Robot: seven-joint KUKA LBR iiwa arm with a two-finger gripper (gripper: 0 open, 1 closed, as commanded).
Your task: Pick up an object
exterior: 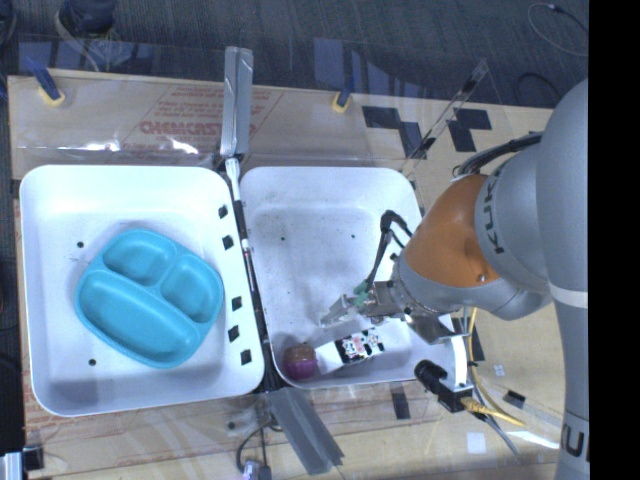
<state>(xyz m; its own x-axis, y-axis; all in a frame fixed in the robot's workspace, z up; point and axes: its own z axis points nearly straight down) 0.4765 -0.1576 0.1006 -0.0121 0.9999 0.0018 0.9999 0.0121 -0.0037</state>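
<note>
- Dark carpet lies beyond the far edge of the bench (300,118), whose pale wooden top carries red printing under a clear sheet and a few black tape squares toward the right.
- Reaching in from the right, the grey arm (540,218) bends down over the right bin, its orange band (455,238) sitting just above the wrist.
- The left bin (50,268) is shallow and white, with small black marks along its right wall.
- The right bin (300,198) stands just beside it, the two touching along a shared black-tabbed seam; its floor looks scuffed with faint dark specks.
- A blue divided tray (150,293), with three compartments, lies tilted across the floor of the left bin.
- The gripper (345,310) hangs low over the near half of the right bin, its metal fingers pointing left; whether they are spread or closed cannot be told from this angle, and nothing is seen between them.
- A small black-and-white patterned object (360,348) lies on the bin floor just below the gripper, near the front wall.
- A small dark purple round object (299,361) rests in the near left corner of the right bin, just beside the patterned one.
</note>
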